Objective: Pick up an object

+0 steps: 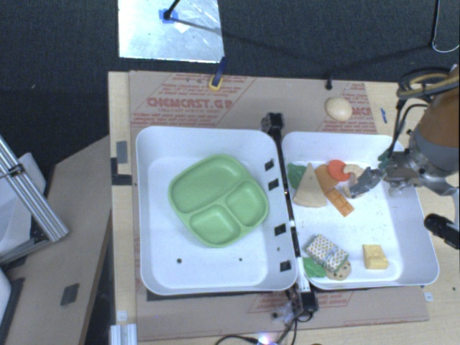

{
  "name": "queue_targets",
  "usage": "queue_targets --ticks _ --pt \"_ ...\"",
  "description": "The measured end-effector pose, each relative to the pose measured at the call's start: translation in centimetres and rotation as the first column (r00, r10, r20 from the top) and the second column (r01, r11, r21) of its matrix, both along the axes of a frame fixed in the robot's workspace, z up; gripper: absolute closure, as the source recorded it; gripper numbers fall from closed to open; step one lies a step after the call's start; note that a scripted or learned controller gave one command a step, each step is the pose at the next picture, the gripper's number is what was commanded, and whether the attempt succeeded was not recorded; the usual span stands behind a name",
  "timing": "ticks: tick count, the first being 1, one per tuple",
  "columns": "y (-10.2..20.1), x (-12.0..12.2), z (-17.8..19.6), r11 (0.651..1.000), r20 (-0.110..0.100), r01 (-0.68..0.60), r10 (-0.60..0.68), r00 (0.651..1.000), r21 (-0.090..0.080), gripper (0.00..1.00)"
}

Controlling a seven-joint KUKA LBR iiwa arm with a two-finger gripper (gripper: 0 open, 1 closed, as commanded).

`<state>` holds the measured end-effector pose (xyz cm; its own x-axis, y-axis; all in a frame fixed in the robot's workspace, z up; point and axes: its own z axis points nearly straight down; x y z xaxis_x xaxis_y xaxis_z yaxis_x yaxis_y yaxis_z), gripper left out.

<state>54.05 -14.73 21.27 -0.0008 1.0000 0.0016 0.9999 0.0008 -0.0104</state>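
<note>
Approach step: your gripper [359, 183] hovers in the right bin [410, 225], fingers spread and empty, just right of the orange strip [338, 200]. Next, you should lower and close on it.

— Where is the arm [437, 131]?

— It comes in from the right edge of the camera view, at about mid-height. The orange band sits high on the right, the grey wrist just below it, and cables loop above.

— And the pincer [361, 182]?

— It stretches leftward from the wrist and tilts slightly down and toward the near side. Its grey tip lies left of the wrist housing.

— Open or closed?

— Can't tell. The tip is small and blurred.

— Any other part of the arm showing?

— A dark, rounded piece pokes in at the right edge, nearer than the wrist.
</note>
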Motion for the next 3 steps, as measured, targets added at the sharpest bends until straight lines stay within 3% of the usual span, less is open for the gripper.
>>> queue_targets --ticks 1,3 --pt "0.0 0.3 0.6 1.0 0.012 -0.003 0.003 1.0 -0.002 0.0" --pt "1.6 1.3 -10.0 1.0 0.008 -0.003 0.003 1.0 0.0 0.0"
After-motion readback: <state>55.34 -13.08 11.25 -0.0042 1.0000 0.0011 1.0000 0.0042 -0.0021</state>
